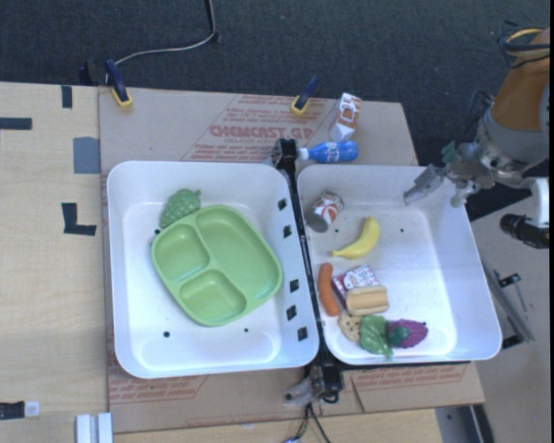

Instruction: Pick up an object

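Gripper [440, 185] poised over the right bin's [462, 275] far corner, fingers apart, holding nothing; banana [360, 239] just below-left, lying alone (simplest target); best to drop straight over its middle, closing across the narrow width.

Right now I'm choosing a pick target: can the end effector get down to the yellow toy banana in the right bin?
Probably yes: the yellow toy banana lies alone on bare bin floor, nothing over it, and the end effector hangs near that bin's far right corner.
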### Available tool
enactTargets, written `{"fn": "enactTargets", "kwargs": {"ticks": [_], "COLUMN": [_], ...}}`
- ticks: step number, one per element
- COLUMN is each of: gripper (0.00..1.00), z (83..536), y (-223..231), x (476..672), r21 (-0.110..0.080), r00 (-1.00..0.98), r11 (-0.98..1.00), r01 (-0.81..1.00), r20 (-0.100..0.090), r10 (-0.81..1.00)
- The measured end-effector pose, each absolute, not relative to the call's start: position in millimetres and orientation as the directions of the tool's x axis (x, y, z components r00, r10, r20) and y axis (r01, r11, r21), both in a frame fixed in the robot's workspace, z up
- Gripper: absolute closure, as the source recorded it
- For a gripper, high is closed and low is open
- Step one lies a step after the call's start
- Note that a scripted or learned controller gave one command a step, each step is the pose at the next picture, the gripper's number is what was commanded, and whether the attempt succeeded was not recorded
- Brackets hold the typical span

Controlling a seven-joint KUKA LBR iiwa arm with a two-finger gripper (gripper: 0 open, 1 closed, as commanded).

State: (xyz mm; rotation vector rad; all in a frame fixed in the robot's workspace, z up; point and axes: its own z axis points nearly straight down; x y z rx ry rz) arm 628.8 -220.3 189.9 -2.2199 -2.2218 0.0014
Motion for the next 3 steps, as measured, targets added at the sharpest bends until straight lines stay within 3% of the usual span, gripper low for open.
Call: {"fn": "enactTargets", "kwargs": {"ticks": [1,2,3], "gripper": [0.00,0.00,1.00], "z": [109,90,101], "y": [-115,-127,-127], "x": [631.6,663.9,664.5], "r21": [-0.004,0.011,0.013], "r00": [-0.002,-0.003,-0.004], "r11": [0.002,0.003,0.004], "r01": [1.000,1.000,1.000], "r20": [0.002,0.002,0.000], "r10": [1.000,1.000,1.000]}}
